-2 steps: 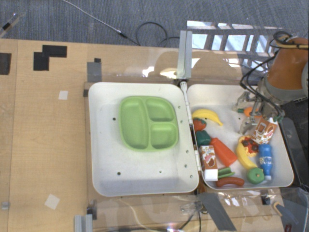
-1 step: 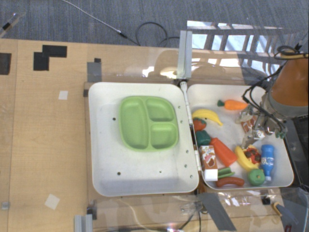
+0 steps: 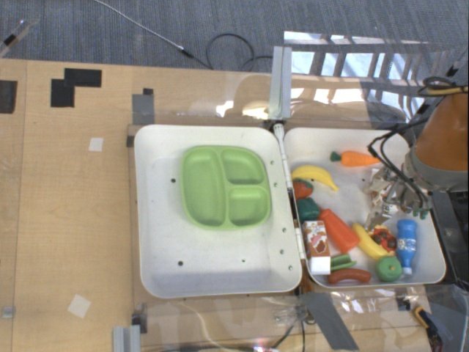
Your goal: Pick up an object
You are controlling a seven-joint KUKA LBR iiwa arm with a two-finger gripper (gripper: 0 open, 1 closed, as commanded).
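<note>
Over the right bin [image 3: 438,266], near its right wall, your gripper [image 3: 386,205] hangs low above a clutter of toy food, the grey arm with its orange band [image 3: 447,134] reaching in from the right edge. Whether the tool is spread or pressed together, you cannot tell from this slant; nothing is seen caught in it. Candidates for the pick lie all around: a carrot [image 3: 357,158] toward the bin's far edge, a banana [image 3: 315,175] near the far left corner, a red pepper [image 3: 338,230] at the middle, a second yellow piece [image 3: 368,240] just beside it, a blue bottle [image 3: 407,243] by the right wall, a green apple [image 3: 389,269] and a sausage [image 3: 349,276] along the near edge, and a small carton [image 3: 316,238] against the left wall. A green divided plate [image 3: 224,186] sits alone in the left bin [image 3: 157,262]. By the look of it, the task is barely under way: every object rests on the bin floor, and the grasp and the lift remain to be done
</note>
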